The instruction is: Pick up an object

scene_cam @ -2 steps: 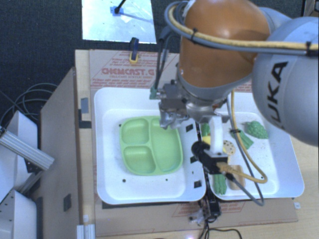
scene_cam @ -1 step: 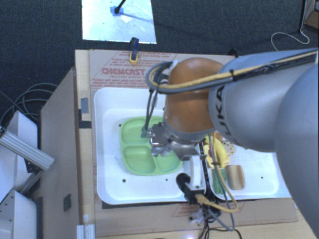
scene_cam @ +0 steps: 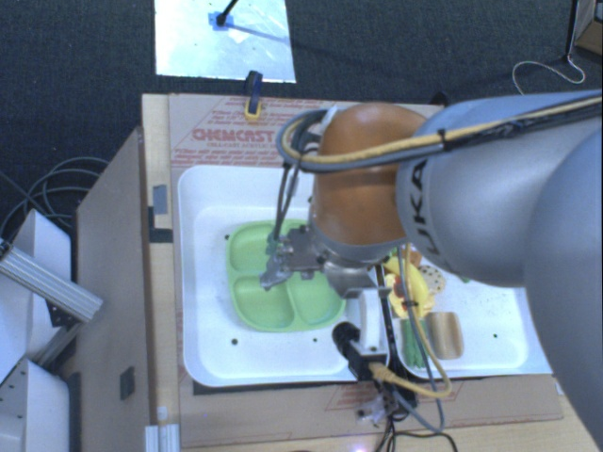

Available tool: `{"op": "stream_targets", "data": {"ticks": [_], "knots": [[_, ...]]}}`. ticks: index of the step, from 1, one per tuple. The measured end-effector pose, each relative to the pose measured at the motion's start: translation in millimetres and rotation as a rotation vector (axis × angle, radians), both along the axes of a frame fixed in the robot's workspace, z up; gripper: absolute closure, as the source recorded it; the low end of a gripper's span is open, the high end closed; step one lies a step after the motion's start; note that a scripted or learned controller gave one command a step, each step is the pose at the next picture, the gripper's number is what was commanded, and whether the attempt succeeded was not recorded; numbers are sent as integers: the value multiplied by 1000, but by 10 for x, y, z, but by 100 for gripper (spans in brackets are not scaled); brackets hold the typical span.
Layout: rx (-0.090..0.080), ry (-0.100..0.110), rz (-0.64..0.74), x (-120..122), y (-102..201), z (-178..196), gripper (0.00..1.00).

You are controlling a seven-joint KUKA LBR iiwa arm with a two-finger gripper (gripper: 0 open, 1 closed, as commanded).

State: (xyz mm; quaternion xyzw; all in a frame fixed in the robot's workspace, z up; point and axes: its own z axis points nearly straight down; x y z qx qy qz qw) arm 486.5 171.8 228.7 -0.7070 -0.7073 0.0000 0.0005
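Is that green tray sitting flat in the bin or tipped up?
Flat, as far as shows. The green tray lies on the floor of the left bin, its compartments facing up; the arm hides its right part.

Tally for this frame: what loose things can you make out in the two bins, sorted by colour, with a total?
Green: 1, the divided plate in the left bin.
Yellow: 1, a small item in the right bin, partly behind the arm.
Tan: 1, a wooden-looking piece in the right bin.
Total: 3 visible; the arm may hide more.
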Motion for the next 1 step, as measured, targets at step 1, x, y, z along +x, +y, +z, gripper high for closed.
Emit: {"op": "stream_targets", "data": {"ticks": [1], "knots": [[1, -10, -2, 36, -526, -1322, 0]]}}
